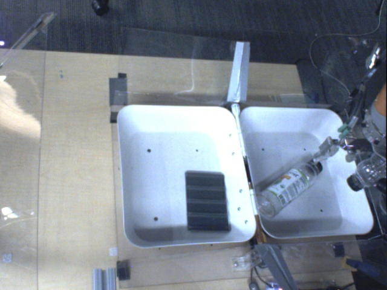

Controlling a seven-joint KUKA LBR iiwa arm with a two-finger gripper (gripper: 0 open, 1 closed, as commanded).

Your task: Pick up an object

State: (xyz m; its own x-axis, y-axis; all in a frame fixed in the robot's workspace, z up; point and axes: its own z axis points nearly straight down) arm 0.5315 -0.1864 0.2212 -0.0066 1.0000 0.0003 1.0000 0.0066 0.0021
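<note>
The arm (370,132) is cut off by the right edge, its tool (331,145) too small to read.

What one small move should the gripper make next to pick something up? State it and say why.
Probably a short shift toward the middle of the bottle before any grasp. The gripper sits at the bottle's cap end, in the right bin, where the neck is thin. The bottle lies on its side, slanting toward the bin's near left corner, so its wider body likely offers a surer hold.

I see the arm (369,101) entering at the right edge, wrist low over the right side. Gripper (331,145) points left and down; finger state not resolvable.
</note>
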